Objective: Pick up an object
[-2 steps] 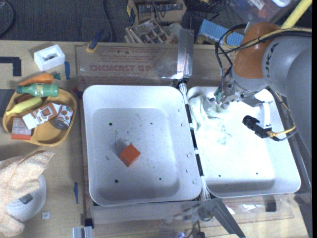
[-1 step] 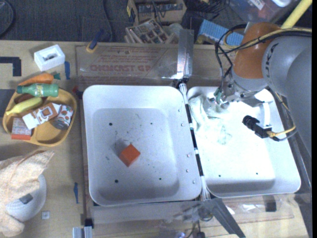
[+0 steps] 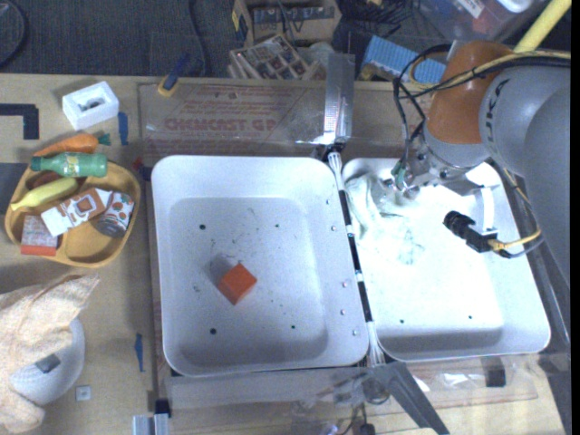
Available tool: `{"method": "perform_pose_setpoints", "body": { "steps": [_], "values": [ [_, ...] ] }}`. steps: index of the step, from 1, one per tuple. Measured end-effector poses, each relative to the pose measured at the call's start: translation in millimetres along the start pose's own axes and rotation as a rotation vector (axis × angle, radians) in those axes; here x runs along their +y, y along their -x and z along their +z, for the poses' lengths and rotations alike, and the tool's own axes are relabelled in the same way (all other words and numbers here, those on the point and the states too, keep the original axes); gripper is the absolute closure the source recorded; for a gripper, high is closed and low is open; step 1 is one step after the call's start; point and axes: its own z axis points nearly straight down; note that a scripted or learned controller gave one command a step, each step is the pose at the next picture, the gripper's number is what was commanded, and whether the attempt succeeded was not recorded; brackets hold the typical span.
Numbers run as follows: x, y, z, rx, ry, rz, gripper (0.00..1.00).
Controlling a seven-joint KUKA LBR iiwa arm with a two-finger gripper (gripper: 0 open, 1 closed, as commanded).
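The gripper (image 3: 399, 185) hangs low over the upper-left corner of the right bin (image 3: 471, 333), close to the bin's back wall and to the ridge where the two bins meet; whether it is open or closed cannot be told from this slanted view, since the wrist and cabling crowd the tip. Nothing can be seen held there. Above it the grey arm (image 3: 530, 125) with its orange band (image 3: 462, 89) comes in from the right, and a black connector with a yellow cable (image 3: 471, 229) trails over the right bin's floor. The one object, a small orange block (image 3: 237, 283), lies in the left bin (image 3: 181, 188), well apart from the gripper and across the dividing ridge from it. It looks like a cube, turned so that a corner points toward the camera, with a grey shadow just beside its upper-left edge. It sits on the flat floor somewhat below and left of the bin's centre, touching no wall, with bare white floor on every side. Outside the bins, at the bench's left edge, a yellow bowl (image 3: 18, 216) holds toy food.
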Motion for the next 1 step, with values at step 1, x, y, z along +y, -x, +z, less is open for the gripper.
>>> {"method": "perform_pose_setpoints", "body": {
  "steps": [1],
  "values": [
    [0.0, 0.0, 0.0, 0.0, 0.0, 0.0, 0.0]
  ]
}}
